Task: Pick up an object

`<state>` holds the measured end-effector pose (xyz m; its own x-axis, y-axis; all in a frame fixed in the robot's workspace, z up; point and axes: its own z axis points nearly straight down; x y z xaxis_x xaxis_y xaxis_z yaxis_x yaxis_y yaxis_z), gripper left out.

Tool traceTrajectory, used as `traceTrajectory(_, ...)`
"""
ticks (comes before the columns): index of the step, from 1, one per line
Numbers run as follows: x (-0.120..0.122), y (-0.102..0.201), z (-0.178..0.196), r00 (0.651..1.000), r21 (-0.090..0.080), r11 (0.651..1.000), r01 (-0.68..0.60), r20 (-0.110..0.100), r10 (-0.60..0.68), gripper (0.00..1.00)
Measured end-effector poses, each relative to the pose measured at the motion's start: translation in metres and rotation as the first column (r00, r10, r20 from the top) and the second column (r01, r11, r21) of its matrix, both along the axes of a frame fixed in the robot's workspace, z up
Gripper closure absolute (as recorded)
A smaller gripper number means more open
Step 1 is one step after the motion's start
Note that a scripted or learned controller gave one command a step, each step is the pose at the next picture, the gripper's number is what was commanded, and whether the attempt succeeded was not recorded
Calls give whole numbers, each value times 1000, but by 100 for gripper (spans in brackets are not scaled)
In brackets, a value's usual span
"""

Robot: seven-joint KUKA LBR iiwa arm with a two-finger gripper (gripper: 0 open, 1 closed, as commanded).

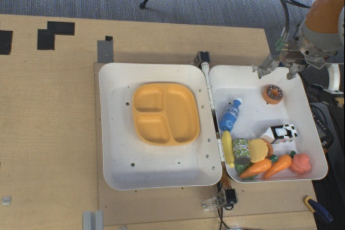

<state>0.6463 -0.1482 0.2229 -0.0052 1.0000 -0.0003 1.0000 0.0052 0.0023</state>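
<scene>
- Camera view from above takes in two white bins side by side on a tan bench; the left bin (116, 132) holds a yellow divided plate (164, 113) lying flat near its middle, with bare white floor all round it.
- The gripper (278, 68) hangs over the far rim of the right bin (245, 75), near that bin's far right corner, its two fingers spread apart with nothing between them.
- Just in front of it a small orange-and-brown doughnut (273, 93) lies alone on the bin floor, apart from the walls.
- A blue bottle (230, 115) lies tilted close to the bin's left wall, near the seam between the bins.
- The near end is crowded: a yellow corn cob (227, 148) along the left wall, a green packet (241, 150), a round yellow piece (258, 150), two carrots (266, 166) and a pink piece (301, 164) against the near rim.
- A black-and-white toy cow (282, 133) stands just beyond that cluster.
- Open floor lies in the right bin's far half, between the bottle and the doughnut.
</scene>
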Motion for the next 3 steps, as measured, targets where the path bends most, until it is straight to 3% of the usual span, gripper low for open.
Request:
traceTrajectory(1, -64, 25, -109, 1000, 1, 1000, 1, -4, -1, 0)
traceTrajectory(2, -157, 51, -134, 994, -3, 994, -105, 6, 105, 0)
traceTrajectory(3, -154, 51, -122, 994, -5, 994, -106, 15, 106, 100)
